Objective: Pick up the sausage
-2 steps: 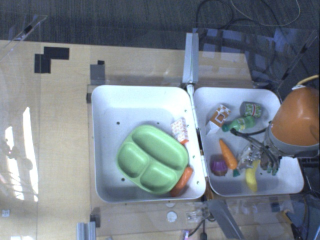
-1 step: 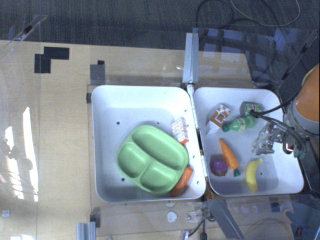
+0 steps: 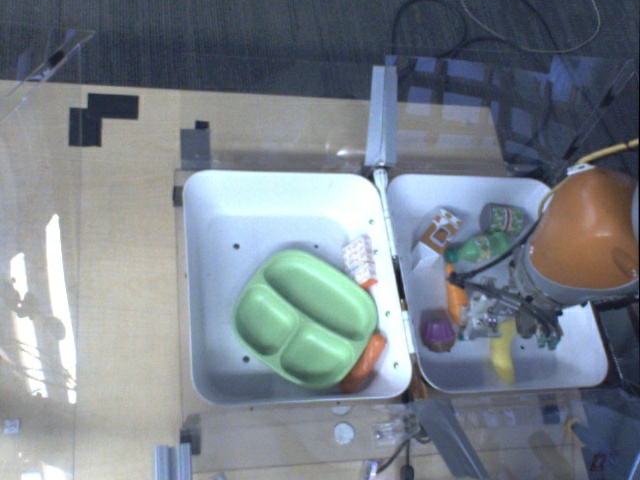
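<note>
Sausage (image 3: 366, 360) lies beside green plate (image 3: 304, 317), left bin (image 3: 215, 268)

- The arm (image 3: 590, 230) I'm running shows mostly as a broad, rounded orange band, glossy, with a soft highlight on its top.
- Under the orange I see a grey ring of the arm's casing.
- Below that sits the wrist assembly, a cluster of dark and silvery metal parts with thin cables across it.
- The gripper (image 3: 490, 318) looks like small grey-and-black hardware; I can't make out finer detail, as it is blurred.
</note>
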Robot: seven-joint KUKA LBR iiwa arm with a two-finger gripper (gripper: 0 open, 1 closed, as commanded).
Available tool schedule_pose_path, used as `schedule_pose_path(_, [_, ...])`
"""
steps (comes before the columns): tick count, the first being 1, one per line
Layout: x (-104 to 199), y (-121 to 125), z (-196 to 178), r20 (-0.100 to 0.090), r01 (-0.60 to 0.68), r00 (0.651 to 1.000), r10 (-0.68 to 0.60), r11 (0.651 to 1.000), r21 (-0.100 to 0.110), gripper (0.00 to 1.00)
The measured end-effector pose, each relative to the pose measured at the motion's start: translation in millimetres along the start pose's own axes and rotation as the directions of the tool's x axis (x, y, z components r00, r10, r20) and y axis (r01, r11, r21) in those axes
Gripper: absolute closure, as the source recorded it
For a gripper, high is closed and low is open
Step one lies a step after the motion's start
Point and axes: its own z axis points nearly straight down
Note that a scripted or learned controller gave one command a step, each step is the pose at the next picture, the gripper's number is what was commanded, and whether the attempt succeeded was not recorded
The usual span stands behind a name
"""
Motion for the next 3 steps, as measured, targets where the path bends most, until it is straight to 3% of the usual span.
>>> schedule_pose_path(1, [-5.7, -31.9, -175.6, 0.002, 0.153, 0.988, -0.153, 0.988, 0.001, 1.00])
schedule_pose_path(2, [-19.0, -8.6, -112.0, -0.012, 0.474, 0.880, -0.474, 0.880, -0.009, 1.00])
schedule_pose_path(3, [-26.5, -51.8, -100.4, -0.006, 0.766, 0.643, -0.766, 0.643, -0.011, 1.00])
